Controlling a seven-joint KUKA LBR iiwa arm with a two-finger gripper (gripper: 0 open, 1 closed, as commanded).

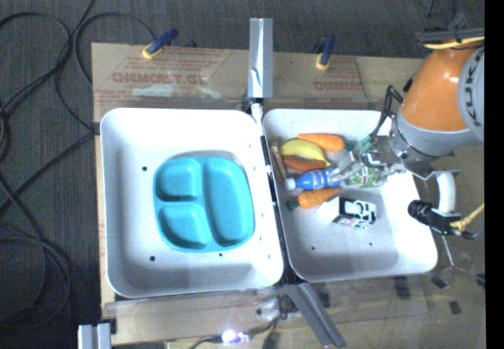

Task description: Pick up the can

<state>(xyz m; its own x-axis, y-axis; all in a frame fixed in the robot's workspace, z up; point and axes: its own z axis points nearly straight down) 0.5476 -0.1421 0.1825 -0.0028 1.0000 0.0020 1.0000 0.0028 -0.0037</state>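
Note:
The can (365, 176) has a green and white label and lies on its side in the right bin (378, 261), toward its upper right. My gripper (376, 154) reaches in from the right and sits just above and against the can's upper end. The grey wrist and orange band (441, 95) hide the bin's right rim behind it.
Left of the can lie a blue bottle (315, 180), a banana (303, 150) and two carrots (323, 140) (319, 198). A black and white box (356, 212) lies just below the can. The left bin (126, 206) holds a blue divided tray (205, 202).

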